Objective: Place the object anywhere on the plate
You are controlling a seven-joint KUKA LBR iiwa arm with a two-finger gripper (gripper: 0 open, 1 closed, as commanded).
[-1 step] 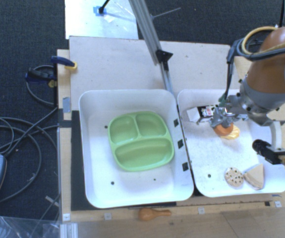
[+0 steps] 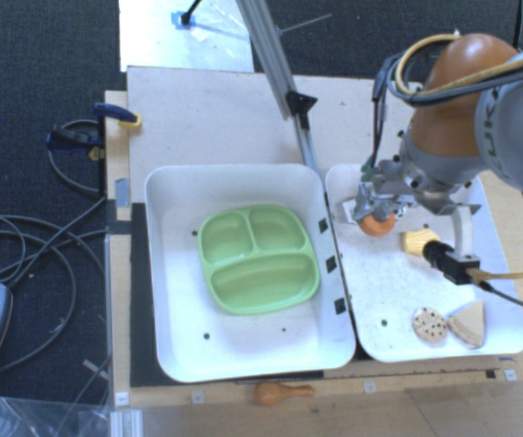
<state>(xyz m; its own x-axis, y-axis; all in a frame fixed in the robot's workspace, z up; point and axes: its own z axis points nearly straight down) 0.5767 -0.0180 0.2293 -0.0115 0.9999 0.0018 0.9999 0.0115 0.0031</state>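
Note:
A green divided plate point(image 2: 259, 259) lies in the middle of the left bin point(image 2: 170, 335). My gripper point(image 2: 376, 209) is low over the upper left part of the right bin point(image 2: 507, 335). Directly beneath its tip is a small orange round object point(image 2: 378, 227), its top hidden by the gripper. I cannot make out whether the orange object is held or just lying on the bin floor. The gripper is about one plate-width to the right of the plate, across the wall between the bins.
In the right bin lie a yellow piece point(image 2: 417, 240) just right of the orange object, a dotted cookie point(image 2: 429, 325) and a pale wedge point(image 2: 468, 323) near the front right. A slanted metal pole point(image 2: 270, 44) ends at the bins' back edge. A brown object point(image 2: 284, 391) lies on the bench front.

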